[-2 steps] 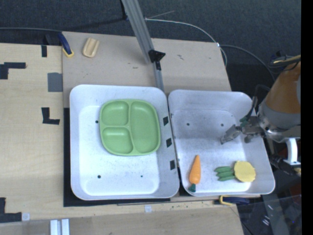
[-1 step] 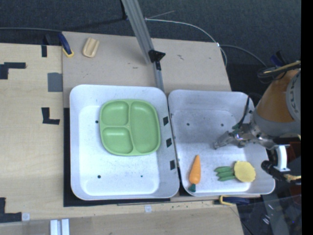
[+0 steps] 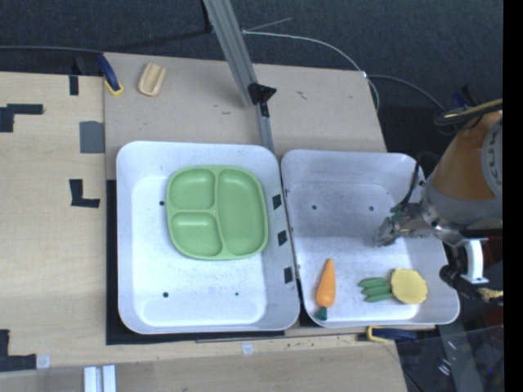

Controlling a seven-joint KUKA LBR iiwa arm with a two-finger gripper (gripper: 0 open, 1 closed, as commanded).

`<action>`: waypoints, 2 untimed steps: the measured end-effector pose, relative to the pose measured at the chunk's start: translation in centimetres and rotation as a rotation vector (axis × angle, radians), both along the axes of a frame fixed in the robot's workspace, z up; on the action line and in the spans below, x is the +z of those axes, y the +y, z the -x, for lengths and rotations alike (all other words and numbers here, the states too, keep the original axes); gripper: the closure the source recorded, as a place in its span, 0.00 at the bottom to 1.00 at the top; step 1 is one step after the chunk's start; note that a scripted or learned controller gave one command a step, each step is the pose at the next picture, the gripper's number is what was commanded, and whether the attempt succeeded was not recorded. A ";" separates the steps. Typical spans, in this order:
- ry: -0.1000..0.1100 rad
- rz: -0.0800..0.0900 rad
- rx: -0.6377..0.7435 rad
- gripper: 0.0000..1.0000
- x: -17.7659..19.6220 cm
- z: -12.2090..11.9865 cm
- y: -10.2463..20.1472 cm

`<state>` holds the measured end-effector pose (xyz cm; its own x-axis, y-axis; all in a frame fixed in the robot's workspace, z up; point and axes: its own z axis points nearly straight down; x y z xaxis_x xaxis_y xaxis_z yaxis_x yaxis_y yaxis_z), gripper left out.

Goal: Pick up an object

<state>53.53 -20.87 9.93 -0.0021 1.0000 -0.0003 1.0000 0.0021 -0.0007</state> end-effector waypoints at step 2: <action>-0.005 0.002 -0.001 1.00 10.2 -0.7 0.4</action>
